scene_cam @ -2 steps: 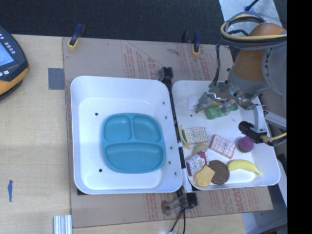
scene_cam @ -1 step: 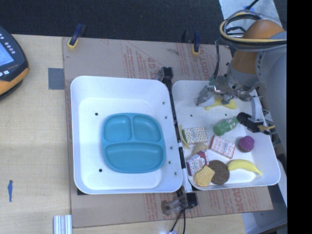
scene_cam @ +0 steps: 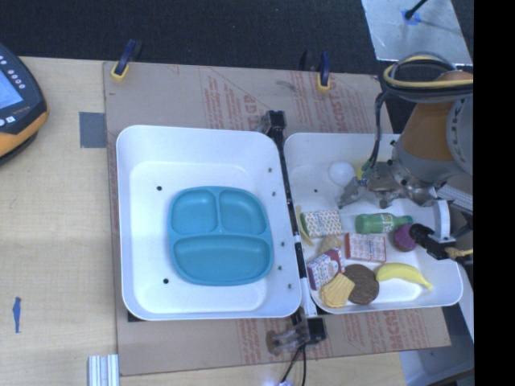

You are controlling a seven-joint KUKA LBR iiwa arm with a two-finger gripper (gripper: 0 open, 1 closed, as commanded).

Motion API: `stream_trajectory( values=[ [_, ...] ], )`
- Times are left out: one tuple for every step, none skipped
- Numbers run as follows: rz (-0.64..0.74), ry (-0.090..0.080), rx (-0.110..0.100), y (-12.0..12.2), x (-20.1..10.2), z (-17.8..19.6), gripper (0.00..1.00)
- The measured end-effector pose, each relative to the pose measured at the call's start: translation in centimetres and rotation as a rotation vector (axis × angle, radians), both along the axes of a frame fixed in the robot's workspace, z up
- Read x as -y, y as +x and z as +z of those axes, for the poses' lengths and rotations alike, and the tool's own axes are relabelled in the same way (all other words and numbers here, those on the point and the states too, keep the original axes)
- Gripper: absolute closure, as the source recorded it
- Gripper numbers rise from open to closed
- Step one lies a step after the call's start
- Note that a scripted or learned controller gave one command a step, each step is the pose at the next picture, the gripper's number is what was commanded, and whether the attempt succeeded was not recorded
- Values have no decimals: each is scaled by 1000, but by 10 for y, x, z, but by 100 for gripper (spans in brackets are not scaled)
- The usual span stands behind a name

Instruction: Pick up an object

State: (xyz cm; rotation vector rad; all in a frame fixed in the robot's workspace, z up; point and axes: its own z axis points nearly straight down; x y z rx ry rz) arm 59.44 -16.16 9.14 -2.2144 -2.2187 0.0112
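Observation:
My gripper (scene_cam: 372, 190) hangs over the upper part of the right bin (scene_cam: 314, 153), with the grey and orange arm coming in from the right. Just left of it lies a white ball (scene_cam: 342, 171). A green bottle (scene_cam: 378, 223) lies right below the gripper, with a purple piece (scene_cam: 402, 237) beside it. Lower in the bin are a yellow banana (scene_cam: 402, 274), a brown cookie (scene_cam: 363, 284), a waffle (scene_cam: 337, 291) and a few printed packets (scene_cam: 323, 222). Nothing appears to be held by the gripper.
The left bin (scene_cam: 137, 215) holds a blue divided plate (scene_cam: 219, 235). A black clamp (scene_cam: 275, 121) sits at the top of the seam between the bins. An orange and grey device (scene_cam: 16, 95) lies at the far left of the bench.

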Motion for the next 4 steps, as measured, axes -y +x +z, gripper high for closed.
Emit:
stream_trajectory(
  values=[
    [0, 1, 2, -47, 30, 0, 0],
    [3, 1, 5, -44, 29, 11, 100],
    [8, 1, 18, 2, -23, 91, 100],
    [2, 1, 7, -2, -20, 85, 0]
  ],
)
